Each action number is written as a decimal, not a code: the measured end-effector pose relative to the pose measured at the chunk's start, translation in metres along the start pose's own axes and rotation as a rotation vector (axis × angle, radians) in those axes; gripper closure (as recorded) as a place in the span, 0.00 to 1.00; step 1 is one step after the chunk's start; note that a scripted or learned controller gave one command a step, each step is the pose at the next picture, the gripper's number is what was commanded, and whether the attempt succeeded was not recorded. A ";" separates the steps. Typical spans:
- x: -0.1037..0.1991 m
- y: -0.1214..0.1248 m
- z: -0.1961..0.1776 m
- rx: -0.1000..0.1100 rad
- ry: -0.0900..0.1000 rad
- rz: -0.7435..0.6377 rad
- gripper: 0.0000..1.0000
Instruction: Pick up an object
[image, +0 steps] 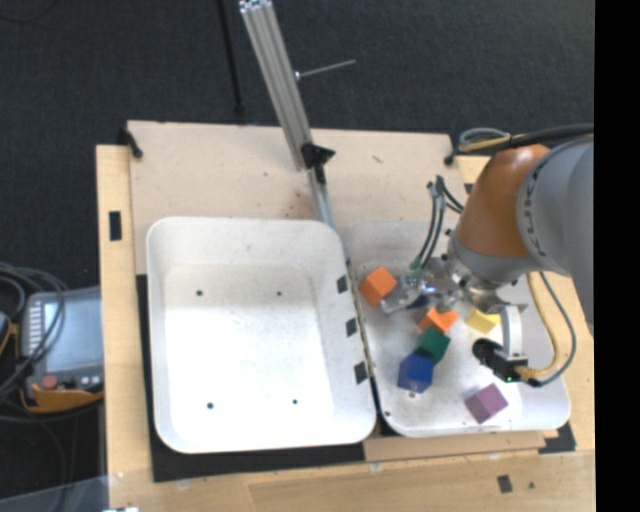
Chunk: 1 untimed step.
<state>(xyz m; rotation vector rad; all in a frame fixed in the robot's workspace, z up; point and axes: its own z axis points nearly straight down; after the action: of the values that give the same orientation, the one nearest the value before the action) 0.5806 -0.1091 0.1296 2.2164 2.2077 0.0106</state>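
Blocks sit in the right bin (545, 415): orange cube (377, 285) by its left wall, small orange block (438, 321), green (433, 343), blue (415, 373), yellow (483, 321), purple (487, 402) near the front-right corner. Gripper (425, 292) hovers beside the orange cube; whether it's spread or closed, cannot tell. Cubes look light, rigid, likely foam or wood, so pinch across flat opposite faces.

Slanted aluminium mast (283, 85) above the bench, cabled grey control box (58, 335) at left.

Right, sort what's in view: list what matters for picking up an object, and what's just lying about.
For the job:
claw
orange block
small orange block
green block
blue block
yellow block
purple block
right bin

Lying about:
left bin
metal rail
handheld unit
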 end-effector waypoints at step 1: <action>0.000 0.004 0.003 -0.012 -0.002 -0.002 0.00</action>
<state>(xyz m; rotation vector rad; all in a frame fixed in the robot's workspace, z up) 0.5844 -0.1091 0.1271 2.2079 2.2028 0.0212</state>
